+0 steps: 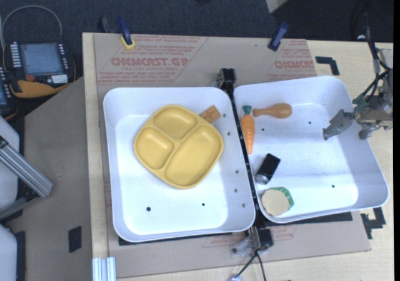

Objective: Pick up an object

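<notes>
Gripper [342, 125] at right bin's [369, 177] far-right edge, finger state unclear. Nearest candidates carrot [248, 131] and wooden pestle [272, 110] lie well left of fingers; carrot's long axis crosses approach.

A teach pendant [39, 64] lies left of the bench; blue clamps [125, 31] grip its back edge.

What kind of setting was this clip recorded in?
Probably a robotics lab test bench: two white bins clamped on a protective board, toy items like a carrot inside, and a handheld control pendant beside the bench.
</notes>
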`<state>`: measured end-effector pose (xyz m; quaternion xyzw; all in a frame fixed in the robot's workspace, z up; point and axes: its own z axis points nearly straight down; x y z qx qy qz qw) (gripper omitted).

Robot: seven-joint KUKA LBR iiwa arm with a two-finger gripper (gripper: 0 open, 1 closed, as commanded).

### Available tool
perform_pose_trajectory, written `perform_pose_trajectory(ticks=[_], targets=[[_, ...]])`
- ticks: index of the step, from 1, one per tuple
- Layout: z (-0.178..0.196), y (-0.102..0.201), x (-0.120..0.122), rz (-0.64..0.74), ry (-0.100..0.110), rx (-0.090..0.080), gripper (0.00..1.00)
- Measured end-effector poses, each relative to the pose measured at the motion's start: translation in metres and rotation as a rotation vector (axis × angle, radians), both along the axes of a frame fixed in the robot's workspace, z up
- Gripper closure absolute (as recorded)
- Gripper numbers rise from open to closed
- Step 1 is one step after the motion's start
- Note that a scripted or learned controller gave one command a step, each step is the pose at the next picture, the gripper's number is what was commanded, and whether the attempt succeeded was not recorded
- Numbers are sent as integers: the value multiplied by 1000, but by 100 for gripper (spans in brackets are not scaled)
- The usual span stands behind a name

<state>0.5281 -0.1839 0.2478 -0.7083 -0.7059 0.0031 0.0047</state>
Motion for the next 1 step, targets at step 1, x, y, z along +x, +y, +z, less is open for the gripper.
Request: perform_pose_trajectory(ticks=[1], targets=[[6,0,2,4,-11,-3,0]])
